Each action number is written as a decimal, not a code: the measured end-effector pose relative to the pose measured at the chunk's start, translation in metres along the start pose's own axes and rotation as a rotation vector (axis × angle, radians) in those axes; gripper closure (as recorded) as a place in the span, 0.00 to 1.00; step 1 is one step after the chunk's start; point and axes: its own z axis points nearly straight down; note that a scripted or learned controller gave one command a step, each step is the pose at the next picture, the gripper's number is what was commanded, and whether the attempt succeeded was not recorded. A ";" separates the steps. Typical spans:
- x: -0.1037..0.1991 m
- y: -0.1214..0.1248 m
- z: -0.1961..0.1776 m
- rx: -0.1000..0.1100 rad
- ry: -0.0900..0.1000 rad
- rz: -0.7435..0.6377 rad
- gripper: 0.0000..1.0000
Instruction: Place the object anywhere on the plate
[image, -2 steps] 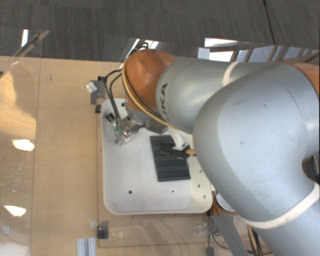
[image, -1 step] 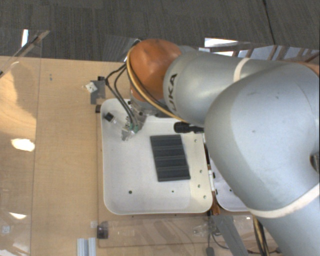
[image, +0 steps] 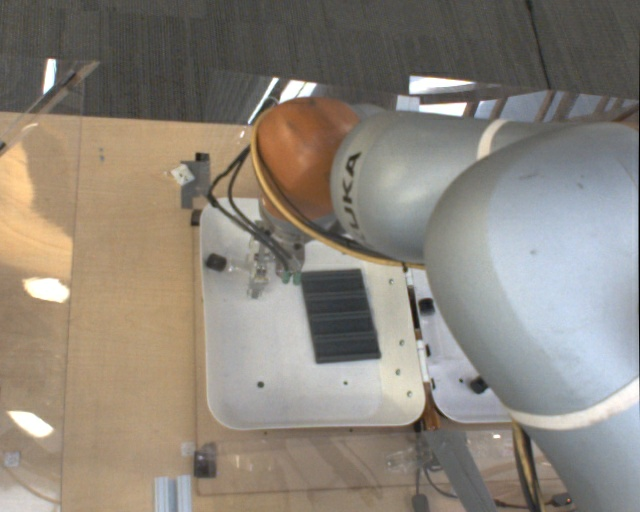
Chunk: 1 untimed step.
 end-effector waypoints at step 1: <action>0.045 0.005 -0.002 -0.011 0.001 0.355 1.00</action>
